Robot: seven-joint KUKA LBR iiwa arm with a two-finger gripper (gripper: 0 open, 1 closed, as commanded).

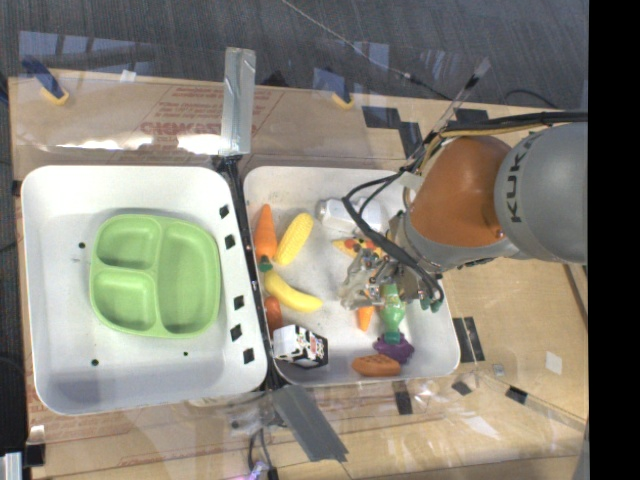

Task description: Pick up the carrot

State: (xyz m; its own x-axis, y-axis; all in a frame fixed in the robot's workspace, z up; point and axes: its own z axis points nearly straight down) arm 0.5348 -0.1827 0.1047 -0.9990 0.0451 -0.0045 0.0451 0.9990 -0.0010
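My gripper hangs in the right bin, near the middle. I cannot tell how my jaws stand. The carrot lies by the left wall, beside the corn. I should move left, then go down slowly.

The grey arm enters from the right of the frame, its orange band at centre right, gripper pointing down toward lower centre.
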